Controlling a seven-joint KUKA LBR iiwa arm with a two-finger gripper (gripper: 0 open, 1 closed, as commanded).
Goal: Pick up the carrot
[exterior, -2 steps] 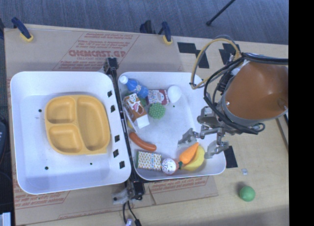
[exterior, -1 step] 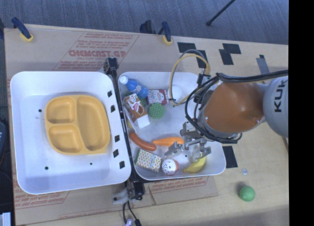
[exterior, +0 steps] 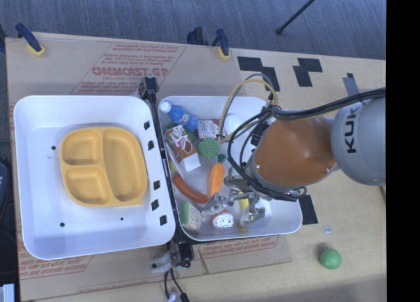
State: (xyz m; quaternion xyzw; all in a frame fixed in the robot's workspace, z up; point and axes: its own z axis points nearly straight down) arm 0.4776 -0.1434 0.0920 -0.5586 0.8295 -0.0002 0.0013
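Fig.: carrot (exterior: 216, 177) lies centre-frame in right bin (exterior: 289, 223), beside a red sausage (exterior: 190, 190). Pincer (exterior: 237, 203) hovers just right of it; grip state: I can't tell. I'd centre over carrot, descend w/o nudging neighbours.

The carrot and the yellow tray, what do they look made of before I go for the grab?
The carrot looks like a molded plastic toy: even orange, smooth, slightly glossy. It could be rubber; the view can't settle that. The yellow tray seems to be matte molded plastic, one uniform color, with rounded dividers forming three compartments. The white bin beneath it looks like thin formed plastic.
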